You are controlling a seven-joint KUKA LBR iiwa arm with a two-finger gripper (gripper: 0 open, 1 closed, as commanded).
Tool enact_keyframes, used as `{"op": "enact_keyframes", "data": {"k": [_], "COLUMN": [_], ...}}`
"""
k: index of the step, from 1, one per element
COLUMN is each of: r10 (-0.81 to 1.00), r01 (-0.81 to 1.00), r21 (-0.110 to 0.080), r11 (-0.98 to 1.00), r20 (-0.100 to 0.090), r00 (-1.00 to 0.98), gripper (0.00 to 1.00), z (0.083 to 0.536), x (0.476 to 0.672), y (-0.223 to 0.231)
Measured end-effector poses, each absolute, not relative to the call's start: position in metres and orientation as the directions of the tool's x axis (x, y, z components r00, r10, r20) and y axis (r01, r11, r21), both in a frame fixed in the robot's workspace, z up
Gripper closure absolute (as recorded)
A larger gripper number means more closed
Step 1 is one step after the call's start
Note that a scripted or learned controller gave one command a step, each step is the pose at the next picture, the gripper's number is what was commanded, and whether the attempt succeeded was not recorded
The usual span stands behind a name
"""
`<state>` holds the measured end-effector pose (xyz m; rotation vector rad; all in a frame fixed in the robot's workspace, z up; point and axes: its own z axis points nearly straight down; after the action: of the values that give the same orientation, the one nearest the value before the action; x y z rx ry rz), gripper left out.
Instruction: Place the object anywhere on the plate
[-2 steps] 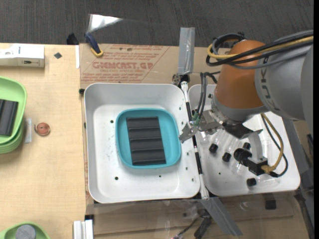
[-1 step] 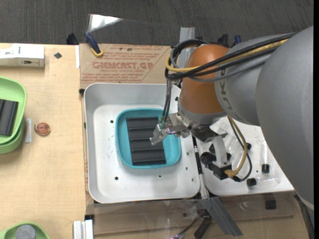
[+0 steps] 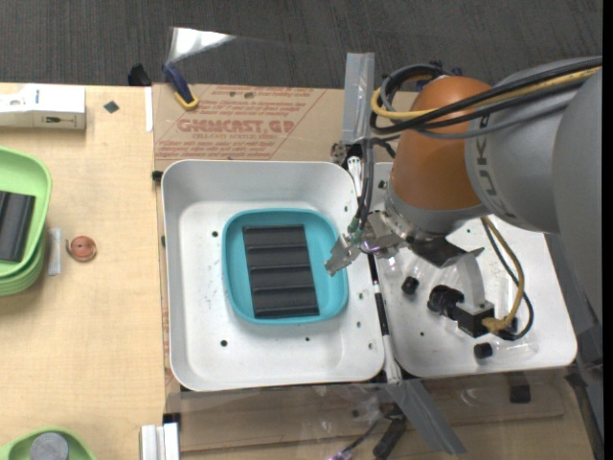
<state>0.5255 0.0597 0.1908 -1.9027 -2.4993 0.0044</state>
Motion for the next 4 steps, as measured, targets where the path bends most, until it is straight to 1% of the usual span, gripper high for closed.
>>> {"op": "enact_keyframes", "data": {"k": [1, 2, 3, 4], "r10": [0.969, 0.982, 0.988, 0.993], "r01": [0.969, 0.982, 0.988, 0.993], "r21": [-0.003, -0.003, -0.005, -0.002], "r11": [0.245, 0.186, 0.156, 0.119], "r20": [-0.001, -0.002, -0.002, -0.002], "r00": [-0.245, -0.186, -0.156, -0.119], "gripper": [0.0, 0.0, 0.0, 0.0], "z": [0.213, 0.238, 0.208, 0.266], "x": [0.54, 0.57, 0.522, 0.496], "y": [0.012, 0.062, 0.072, 0.031]}}
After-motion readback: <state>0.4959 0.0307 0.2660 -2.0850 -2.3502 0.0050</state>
